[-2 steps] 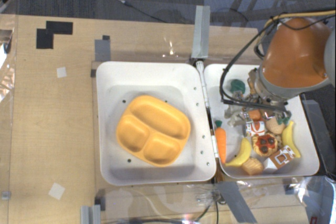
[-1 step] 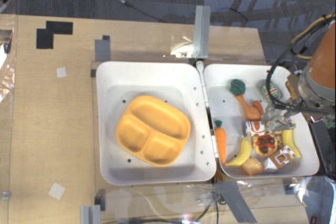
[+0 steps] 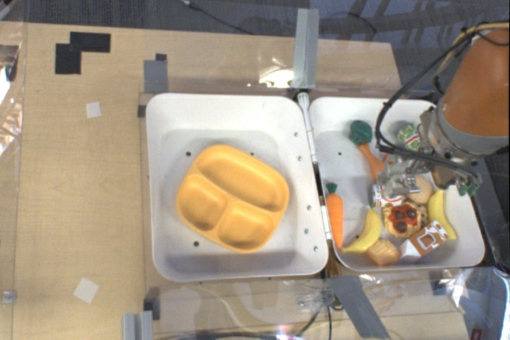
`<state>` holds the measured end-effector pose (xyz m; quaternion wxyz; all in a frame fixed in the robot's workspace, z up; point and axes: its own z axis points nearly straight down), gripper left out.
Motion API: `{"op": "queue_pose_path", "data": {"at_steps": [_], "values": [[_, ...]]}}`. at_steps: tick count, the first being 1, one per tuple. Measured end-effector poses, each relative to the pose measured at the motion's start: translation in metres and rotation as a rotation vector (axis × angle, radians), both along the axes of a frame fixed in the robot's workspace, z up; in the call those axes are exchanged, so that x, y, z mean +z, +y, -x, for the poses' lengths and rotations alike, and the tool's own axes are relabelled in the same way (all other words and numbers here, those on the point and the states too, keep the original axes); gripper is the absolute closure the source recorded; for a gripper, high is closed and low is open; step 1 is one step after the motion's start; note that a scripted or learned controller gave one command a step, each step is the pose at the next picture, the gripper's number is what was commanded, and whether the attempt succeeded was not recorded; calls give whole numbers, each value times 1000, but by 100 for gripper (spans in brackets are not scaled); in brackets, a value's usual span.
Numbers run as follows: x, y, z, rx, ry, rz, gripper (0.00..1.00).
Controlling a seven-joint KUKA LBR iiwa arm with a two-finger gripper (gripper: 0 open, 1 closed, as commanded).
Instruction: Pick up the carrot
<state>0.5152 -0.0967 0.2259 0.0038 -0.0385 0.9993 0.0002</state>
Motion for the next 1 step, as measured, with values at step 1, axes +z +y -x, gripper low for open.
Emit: {"op": "queue_pose_path", "data": {"at_steps": [1], "values": [[7,-64,1,-44,-3,4,100]]}}
